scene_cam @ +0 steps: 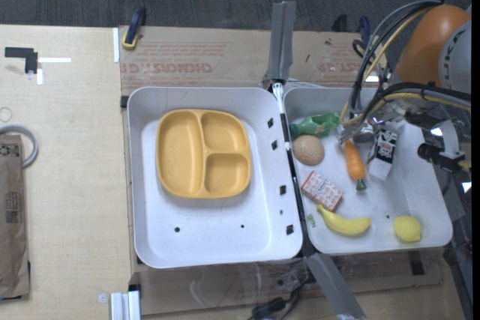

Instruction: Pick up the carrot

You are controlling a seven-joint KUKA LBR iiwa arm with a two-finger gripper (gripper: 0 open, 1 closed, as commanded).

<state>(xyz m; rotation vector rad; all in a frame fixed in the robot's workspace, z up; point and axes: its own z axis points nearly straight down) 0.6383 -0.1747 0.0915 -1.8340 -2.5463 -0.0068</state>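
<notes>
Camera view, cardboard (pixel 180 56) lettering unreadable, carrot (pixel 354 161) in right bin (pixel 427 195)

Carrot (pixel 354 161) lies in right bin (pixel 420 195), gripper (pixel 358 133) just above its top end; banana (pixel 345 222) nearby.

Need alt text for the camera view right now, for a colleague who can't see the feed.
The gripper hovers at the top end of the carrot in the right bin, beside a potato, banana and lemon. The left bin holds a yellow divided plate.
</notes>
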